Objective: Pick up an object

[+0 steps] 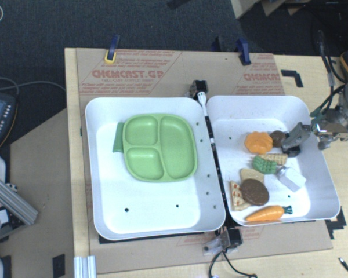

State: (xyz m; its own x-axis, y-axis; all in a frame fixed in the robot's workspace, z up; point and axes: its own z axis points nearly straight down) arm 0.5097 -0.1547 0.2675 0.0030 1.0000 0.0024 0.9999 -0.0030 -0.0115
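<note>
Grey gripper (291, 141) near right bin's (319, 172) right edge, fingers' state unclear, beside round orange (258, 142), smooth green sectioned plate (160, 146) in left bin (104, 172)

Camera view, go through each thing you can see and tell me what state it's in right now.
Green divided plate: flat in the left bin, compartments bare.
Orange round toy: resting in the right bin.
Toy carrot: lying on its side near the front wall.
Brown patty: lying flat.
Gripper: low over the right bin, beside the orange round toy.
</note>
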